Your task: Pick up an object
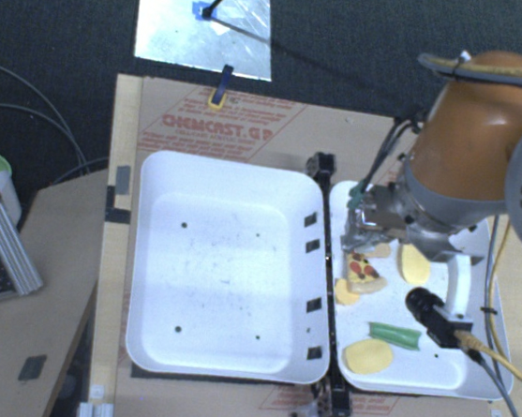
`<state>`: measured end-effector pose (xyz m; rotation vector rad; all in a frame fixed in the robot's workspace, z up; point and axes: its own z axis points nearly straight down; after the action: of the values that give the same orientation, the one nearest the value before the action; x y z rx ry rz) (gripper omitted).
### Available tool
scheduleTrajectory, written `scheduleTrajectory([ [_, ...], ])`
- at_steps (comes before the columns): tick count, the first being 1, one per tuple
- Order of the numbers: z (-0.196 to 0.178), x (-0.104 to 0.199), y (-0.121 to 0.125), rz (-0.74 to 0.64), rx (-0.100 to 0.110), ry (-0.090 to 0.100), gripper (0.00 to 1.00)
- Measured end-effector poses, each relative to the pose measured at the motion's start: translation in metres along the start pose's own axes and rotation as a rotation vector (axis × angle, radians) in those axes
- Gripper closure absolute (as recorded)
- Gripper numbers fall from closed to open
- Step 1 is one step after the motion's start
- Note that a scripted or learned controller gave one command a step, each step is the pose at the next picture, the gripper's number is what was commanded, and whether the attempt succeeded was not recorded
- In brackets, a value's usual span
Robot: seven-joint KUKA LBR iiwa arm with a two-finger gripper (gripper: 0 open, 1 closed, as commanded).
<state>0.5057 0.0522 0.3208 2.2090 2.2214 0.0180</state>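
A yellow disc lies beside a green pod. The gripper hangs near a pizza slice. Whether its claw is spread or pressed together cannot be told.

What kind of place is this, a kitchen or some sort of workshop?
Probably a robotics lab bench, not a kitchen: a robot arm reaches over the right bin, which holds toy food such as a pizza slice, beside the left bin, both on plain cardboard.

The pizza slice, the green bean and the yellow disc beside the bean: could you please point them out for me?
pizza slice (365, 272): camera view, centre of its topped face.
green bean (394, 334): camera view, middle of its length.
yellow disc (368, 358): camera view, centre of its top.
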Motion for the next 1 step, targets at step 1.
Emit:
scheduleTrajectory([
  [1, 0.0754, -0.0631, 0.0674, 0.009, 0.012, -0.004, 1.00],
])
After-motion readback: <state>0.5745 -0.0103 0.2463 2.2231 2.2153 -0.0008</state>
